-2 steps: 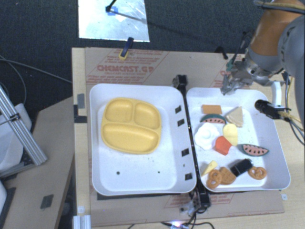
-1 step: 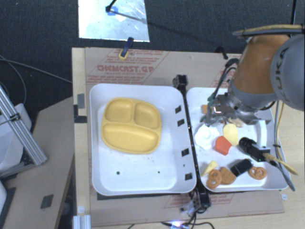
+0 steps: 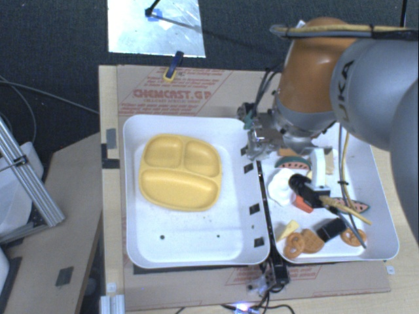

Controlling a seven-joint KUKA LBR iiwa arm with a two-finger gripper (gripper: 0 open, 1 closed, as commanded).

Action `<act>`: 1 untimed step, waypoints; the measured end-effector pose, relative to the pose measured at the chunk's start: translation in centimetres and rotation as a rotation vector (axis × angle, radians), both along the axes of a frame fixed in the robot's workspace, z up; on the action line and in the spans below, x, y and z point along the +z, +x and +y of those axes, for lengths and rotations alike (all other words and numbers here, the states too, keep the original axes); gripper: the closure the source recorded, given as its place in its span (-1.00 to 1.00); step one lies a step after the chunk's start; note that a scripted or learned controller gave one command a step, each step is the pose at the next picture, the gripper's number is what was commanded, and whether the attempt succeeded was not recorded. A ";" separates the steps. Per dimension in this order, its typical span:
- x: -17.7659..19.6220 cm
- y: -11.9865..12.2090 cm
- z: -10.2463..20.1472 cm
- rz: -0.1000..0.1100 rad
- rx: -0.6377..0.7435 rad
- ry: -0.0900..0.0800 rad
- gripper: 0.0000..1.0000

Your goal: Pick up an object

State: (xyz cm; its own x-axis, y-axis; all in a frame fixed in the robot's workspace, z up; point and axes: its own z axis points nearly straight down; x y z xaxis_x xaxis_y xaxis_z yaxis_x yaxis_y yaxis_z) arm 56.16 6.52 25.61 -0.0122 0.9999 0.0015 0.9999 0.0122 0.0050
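Note:
My gripper (image 3: 283, 150) hangs under the grey and orange wrist, over the far left part of the right bin (image 3: 383, 231). The wrist hides most of it. Just below it lie a watermelon slice (image 3: 291, 161) and a white fried-egg piece (image 3: 279, 188). Nearer the front of that bin are a brown pretzel (image 3: 302, 243), a yellow wedge (image 3: 288, 229), a black block (image 3: 329, 229) and a pizza slice (image 3: 357, 208). I see nothing held.
The left bin (image 3: 190, 241) holds a yellow divided plate (image 3: 180, 172) in its far half. A low wall with black clips (image 3: 260, 208) parts the two bins. Beyond the bins lie a cardboard sheet (image 3: 190, 90) and a shiny foil square (image 3: 156, 18).

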 end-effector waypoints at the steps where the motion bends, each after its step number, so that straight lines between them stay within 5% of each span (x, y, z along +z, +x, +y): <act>1: 3.5 -1.8 3.2 0.000 -0.003 0.001 1.00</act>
